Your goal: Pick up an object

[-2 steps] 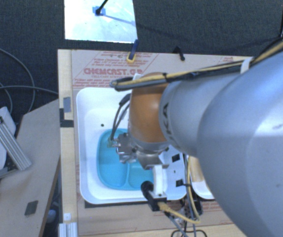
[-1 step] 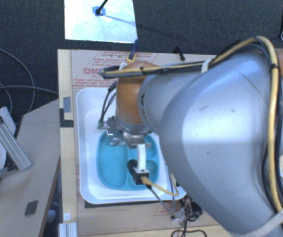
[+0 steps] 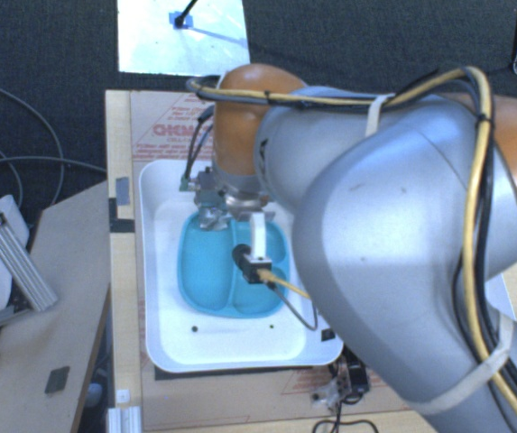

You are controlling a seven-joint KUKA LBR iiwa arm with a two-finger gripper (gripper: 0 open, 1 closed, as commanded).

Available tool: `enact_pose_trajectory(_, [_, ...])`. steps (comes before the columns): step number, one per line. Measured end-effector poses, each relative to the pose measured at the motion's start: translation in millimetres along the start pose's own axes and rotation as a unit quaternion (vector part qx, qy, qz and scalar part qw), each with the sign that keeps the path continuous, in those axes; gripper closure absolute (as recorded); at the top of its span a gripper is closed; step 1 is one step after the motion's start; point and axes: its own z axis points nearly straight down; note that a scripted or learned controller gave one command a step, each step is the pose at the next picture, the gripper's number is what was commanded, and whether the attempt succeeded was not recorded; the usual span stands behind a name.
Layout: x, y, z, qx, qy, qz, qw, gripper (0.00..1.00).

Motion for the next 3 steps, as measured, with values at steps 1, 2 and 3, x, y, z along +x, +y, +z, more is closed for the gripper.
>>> enact_pose_trajectory(1, [-53,35,-126,-0.016,-0.005,0.005,0.9998,1.00])
enact_pose_trajectory(2, [7,14,-166,-0.011,-0.003,-0.001,0.9999,1.00])
enact_pose_trajectory(3, [37,-103,-224,-0.010,-0.002,-0.002,0.9999,1.00])
